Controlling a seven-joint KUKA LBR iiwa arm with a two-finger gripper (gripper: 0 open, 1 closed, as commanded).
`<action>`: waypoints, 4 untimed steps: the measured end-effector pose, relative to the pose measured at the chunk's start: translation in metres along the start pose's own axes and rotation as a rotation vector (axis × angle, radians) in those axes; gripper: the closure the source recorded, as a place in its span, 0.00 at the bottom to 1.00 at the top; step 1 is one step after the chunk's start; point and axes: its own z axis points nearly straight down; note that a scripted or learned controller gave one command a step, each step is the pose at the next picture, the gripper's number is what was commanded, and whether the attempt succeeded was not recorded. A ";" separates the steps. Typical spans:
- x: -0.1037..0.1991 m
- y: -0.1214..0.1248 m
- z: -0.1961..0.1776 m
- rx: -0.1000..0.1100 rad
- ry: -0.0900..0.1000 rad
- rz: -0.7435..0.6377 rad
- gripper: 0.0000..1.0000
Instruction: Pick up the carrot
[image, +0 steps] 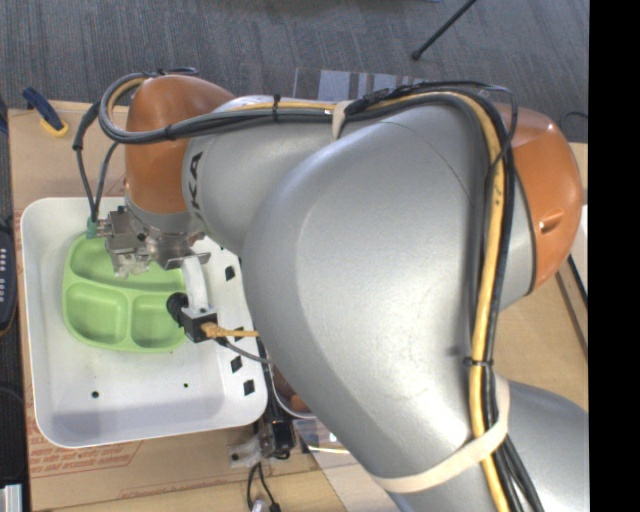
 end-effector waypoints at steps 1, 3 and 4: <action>-0.026 0.002 0.034 -0.045 -0.004 -0.691 1.00; 0.003 -0.045 0.031 -0.036 -0.015 -0.605 0.00; 0.004 -0.046 0.021 -0.028 -0.011 -0.609 1.00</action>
